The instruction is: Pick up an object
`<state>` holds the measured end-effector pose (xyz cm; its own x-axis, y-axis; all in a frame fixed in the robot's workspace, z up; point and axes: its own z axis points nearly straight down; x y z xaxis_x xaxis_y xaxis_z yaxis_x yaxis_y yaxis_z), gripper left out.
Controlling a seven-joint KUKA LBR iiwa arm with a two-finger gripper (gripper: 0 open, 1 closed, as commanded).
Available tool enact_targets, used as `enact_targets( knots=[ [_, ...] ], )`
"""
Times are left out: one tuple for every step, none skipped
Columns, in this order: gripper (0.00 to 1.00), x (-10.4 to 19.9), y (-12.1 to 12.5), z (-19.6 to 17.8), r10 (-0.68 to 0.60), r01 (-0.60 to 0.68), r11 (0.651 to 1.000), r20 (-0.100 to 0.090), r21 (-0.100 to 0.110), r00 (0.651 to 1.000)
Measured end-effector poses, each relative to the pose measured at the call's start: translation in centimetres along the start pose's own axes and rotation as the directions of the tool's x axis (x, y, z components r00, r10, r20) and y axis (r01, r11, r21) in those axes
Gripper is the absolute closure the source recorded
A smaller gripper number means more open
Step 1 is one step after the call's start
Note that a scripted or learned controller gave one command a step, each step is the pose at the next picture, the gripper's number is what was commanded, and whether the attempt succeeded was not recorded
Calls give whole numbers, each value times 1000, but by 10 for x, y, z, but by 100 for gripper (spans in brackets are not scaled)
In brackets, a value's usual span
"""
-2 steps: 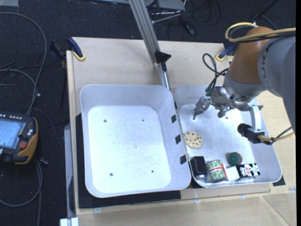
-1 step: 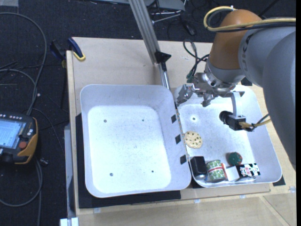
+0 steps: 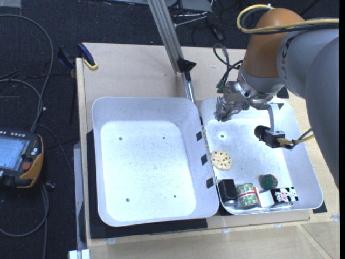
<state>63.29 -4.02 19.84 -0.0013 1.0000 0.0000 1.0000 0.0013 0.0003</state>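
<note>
The gripper (image 3: 225, 112) is seen above the right bin (image 3: 302, 144), its opening indiscernible, the cookie (image 3: 221, 159) lying below it, untouched.

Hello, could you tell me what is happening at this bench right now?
A grey KUKA arm reaches in from the right, its hand over the far end of the right bin. Nothing shows between its fingers, so no object is picked up yet. A cookie lies mid-bin near the left wall, and a green-and-white can, a green ball and small boxes cluster at the near edge.
</note>
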Motion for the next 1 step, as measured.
enact_targets(
  knots=[
    [100,-119,18,-4,8,-8,1000,2,0,1000]
  ],
)
